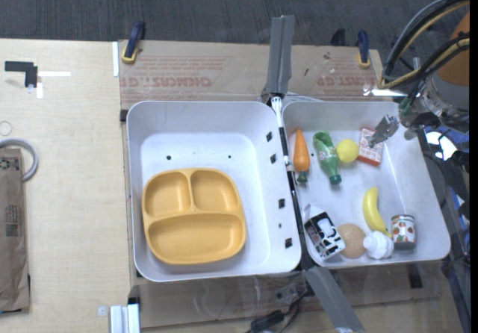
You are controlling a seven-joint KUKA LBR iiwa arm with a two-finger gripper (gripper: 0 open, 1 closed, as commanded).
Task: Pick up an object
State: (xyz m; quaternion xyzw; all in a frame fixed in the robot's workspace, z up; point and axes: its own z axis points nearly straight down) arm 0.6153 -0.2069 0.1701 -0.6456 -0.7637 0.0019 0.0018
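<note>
The gripper [385, 130] hovers at the right bin's [426, 175] far right corner, just above a red box [369, 149]; whether it is open I cannot tell. A lemon [346, 149], bottle [326, 156] and carrot [300, 151] lie beside the box.

The cardboard sheet [224, 70] behind the two bins carries red printing, upside down from this view, that appears to read "CHEMCAT". Labels on the small can [402, 231] and red carton [370, 148] are too small to read.
</note>
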